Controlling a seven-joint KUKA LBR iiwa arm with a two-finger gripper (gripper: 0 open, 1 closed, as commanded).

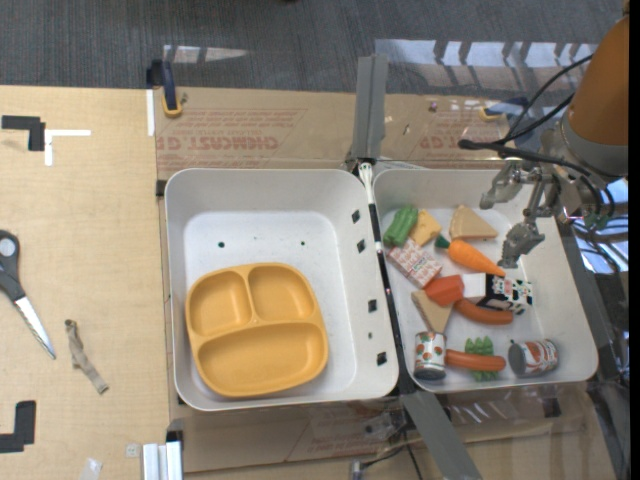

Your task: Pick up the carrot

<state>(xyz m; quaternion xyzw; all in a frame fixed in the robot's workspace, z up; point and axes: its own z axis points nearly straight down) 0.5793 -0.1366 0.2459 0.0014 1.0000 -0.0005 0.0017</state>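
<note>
Camera view, from where I stand, looks down on two white bins, and I describe things by how they lie around the gripper (522, 230), beginning with what is nearest to the camera.

Below the gripper, at the near wall of the right bin (580, 298), I see a small can (430, 354), a second orange carrot-like piece with green leaves (474, 358) and another can lying on its side (534, 356). A little closer to the gripper there is a red sausage (483, 312), a black and white block (509, 291), a tan wedge (433, 311) and a red piece (445, 289).

The carrot (474, 258), the orange one with the pointed end, lies on the bin floor just beside the gripper, to its left and slightly under it. Beyond it are a pink wafer (414, 263), a green vegetable (401, 224), a yellow piece (427, 229) and a bread slice (470, 224).

Far to the left of the gripper, in the left bin (200, 193), rests a yellow divided plate (257, 326).

The gripper hangs low over the right bin and nothing is between its fingers, but I cannot tell if they are spread or closed. I judge the task is at the approach: the carrot is not yet grasped, so the closing and lifting are left.
</note>
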